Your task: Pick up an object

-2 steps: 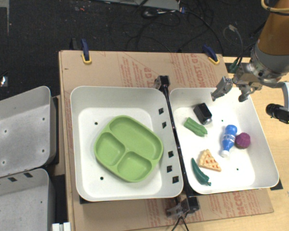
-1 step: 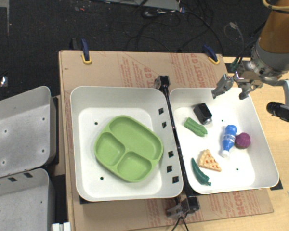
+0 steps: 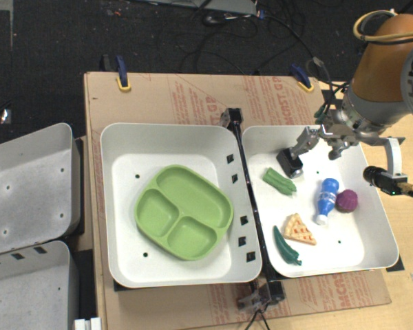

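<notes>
- Two white bins: the left bin (image 3: 117,184) holds a green plate (image 3: 184,212).
- End effector (image 3: 294,158) hangs open, gripping nothing, above the right bin (image 3: 372,232), near a green pepper (image 3: 280,181).

Red print on the cardboard sheet, mostly unreadable

The brown cardboard sheet (image 3: 165,95) under the two bins bears faint red lettering in several places: a slanted block at the far side above the left bin, another above the right bin (image 3: 378,243), and a strip along the near right edge. The letters sit turned or upside down to this view and are too faint and small to spell out. Nothing legible stands on the green divided plate (image 3: 184,212) or on the blue and white bottle (image 3: 326,199).
</notes>
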You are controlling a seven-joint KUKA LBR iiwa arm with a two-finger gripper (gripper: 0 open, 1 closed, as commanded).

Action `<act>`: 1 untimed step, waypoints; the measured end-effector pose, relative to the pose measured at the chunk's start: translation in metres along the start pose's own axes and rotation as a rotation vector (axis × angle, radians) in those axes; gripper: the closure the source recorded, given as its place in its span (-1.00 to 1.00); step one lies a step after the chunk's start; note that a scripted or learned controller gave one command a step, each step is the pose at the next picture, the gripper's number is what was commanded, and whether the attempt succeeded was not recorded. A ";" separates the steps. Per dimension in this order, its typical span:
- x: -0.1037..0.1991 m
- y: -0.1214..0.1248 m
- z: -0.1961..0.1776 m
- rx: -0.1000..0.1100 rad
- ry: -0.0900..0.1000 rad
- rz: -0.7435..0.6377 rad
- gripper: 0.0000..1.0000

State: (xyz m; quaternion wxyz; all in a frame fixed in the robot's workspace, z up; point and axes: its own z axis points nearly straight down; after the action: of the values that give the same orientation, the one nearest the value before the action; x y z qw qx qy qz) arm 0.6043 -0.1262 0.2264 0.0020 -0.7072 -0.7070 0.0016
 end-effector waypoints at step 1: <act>0.004 0.010 0.051 -0.002 0.000 -0.002 -1.00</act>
State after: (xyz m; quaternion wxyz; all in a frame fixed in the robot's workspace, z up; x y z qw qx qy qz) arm 0.6137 -0.1227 0.1756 0.0012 -0.7064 -0.7078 0.0011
